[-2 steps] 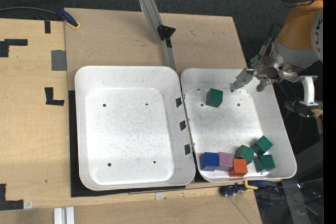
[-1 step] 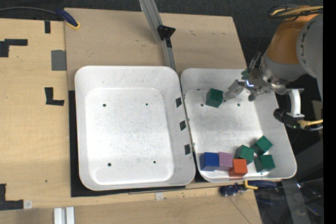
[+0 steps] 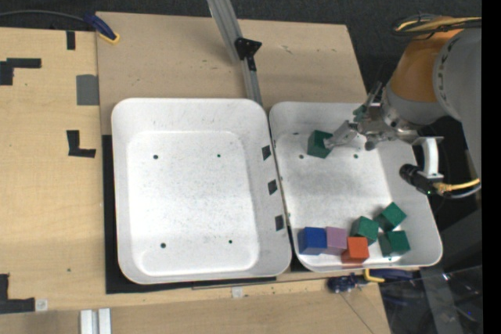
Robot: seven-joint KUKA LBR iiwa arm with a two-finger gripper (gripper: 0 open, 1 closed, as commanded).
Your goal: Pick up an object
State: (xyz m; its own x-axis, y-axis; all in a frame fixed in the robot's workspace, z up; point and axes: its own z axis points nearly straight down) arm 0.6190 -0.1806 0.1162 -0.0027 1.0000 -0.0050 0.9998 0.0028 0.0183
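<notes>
Green plastic cube (image 3: 318, 144) is seemingly clamped by the pincer (image 3: 333, 141) over the right white bin (image 3: 333, 182).

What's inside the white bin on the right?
The right bin holds blocks. One green block sits near the top by the gripper. Along the bottom: a blue block, purple block, orange block and three green ones. The arm covers the bin's upper right corner.

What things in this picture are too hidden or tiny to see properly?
- Tool: in the camera view, too small and blurred to tell whether it really grips the green block beside it.
- Purple block: partly covered by the orange block.
- Arm: cut off by the right edge.
</notes>
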